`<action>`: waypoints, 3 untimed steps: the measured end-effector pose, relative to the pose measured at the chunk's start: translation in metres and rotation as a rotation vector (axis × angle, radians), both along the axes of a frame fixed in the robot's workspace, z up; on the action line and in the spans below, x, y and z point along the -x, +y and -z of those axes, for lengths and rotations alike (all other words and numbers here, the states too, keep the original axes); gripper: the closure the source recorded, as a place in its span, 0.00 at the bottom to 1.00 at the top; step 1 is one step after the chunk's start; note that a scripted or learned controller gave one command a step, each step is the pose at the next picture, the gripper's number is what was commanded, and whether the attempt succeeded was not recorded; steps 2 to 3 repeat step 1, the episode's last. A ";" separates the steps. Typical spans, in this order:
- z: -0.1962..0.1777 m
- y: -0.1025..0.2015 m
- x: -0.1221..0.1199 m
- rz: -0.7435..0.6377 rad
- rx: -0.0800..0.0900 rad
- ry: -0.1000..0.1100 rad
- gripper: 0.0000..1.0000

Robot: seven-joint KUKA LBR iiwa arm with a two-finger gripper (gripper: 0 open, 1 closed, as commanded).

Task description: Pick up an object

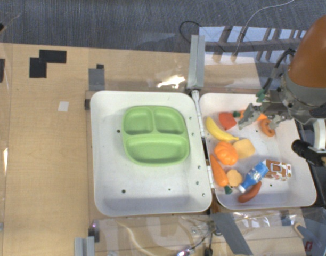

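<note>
Toy food fills the right-hand white bin (307, 193), where the grey arm with its orange band reaches in from the right and holds its pincer (261, 116) low over the bin's far end. Whether the pincer is wide or narrow cannot be told from this height; nothing is visibly caught in it. Just beside the pincer, toward the camera's right, lies a small orange ring-like piece (267, 127); just to its left sits a red-orange piece (227, 120), which looks the likeliest target. Nearer the camera from the pincer lie a yellow banana (220, 130), an orange fruit (225, 153), a pale yellow block (245, 148), a carrot (218, 170), a blue bottle (254, 176), a small printed carton (278, 170) and a red sausage (250, 193), crowded closely, probably tipped in as a mixed heap for picking. Well apart to the pincer's left, the second bin (107, 193) carries a green divided plate (154, 134), likely a drop-off spot. Both bins rest on a pale wooden counter (40, 159) bearing black marker squares; beyond it runs dark grey carpet with a trailing cable.
</note>
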State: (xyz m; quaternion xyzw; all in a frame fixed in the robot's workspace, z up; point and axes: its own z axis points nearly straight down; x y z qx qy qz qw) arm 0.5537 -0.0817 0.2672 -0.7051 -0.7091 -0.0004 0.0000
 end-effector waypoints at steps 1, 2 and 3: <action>0.088 -0.004 -0.064 -0.413 0.000 -0.002 0.00; 0.088 -0.004 -0.064 -0.413 0.000 -0.002 0.00; 0.088 -0.004 -0.064 -0.413 0.000 -0.002 0.00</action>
